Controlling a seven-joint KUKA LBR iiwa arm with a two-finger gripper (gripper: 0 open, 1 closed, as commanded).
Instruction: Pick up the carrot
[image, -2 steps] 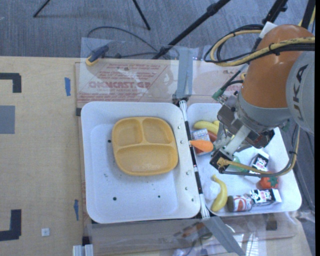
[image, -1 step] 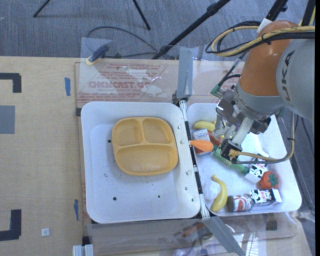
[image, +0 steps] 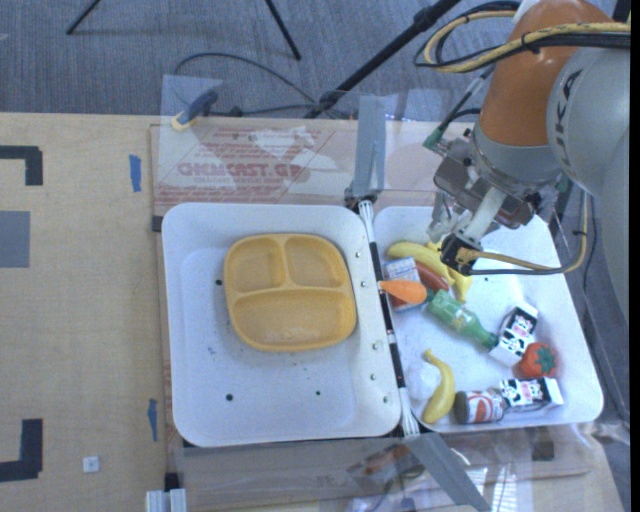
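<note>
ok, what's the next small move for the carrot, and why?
Probably shift the hand down-left in view until it is over the carrot. It hangs above the upper banana in the right bin; the carrot lies by that bin's view-left wall, beside the green bottle.

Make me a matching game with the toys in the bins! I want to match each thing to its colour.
Things:
1. carrot
2. plate
3. bottle
4. tomato

Colours:
A. green
B. yellow
C. orange
D. red

Pairs: 1-C, 2-B, 3-A, 4-D
</note>
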